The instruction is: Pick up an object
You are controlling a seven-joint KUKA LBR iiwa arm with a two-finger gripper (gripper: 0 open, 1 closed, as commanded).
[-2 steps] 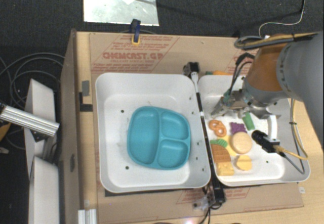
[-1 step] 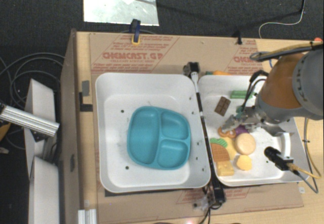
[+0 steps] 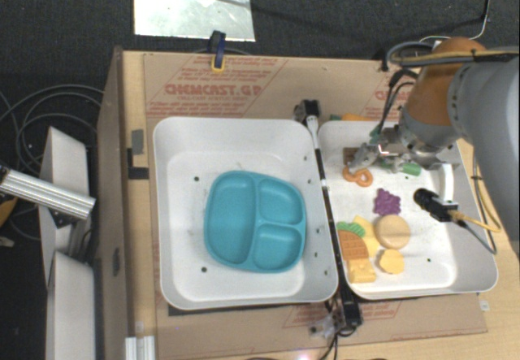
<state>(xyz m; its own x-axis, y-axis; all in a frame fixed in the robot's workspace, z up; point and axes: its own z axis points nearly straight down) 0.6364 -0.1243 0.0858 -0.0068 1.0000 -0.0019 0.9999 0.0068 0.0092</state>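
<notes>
On a cardboard-topped table over dark floor, the hand, spread or pinched I cannot tell, hangs at the upper left of the right white bin, beside a small orange ring, perhaps a pretzel.

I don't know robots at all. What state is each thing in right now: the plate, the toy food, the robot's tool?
Blue plate: right side up, flat in the left bin.
Orange ring: lying flat in the right bin, beside the tool.
Purple grapes: lying loose, apart from the ring.
Tan round piece: resting against the yellow pieces.
Tool: down at the right bin's far end.
</notes>
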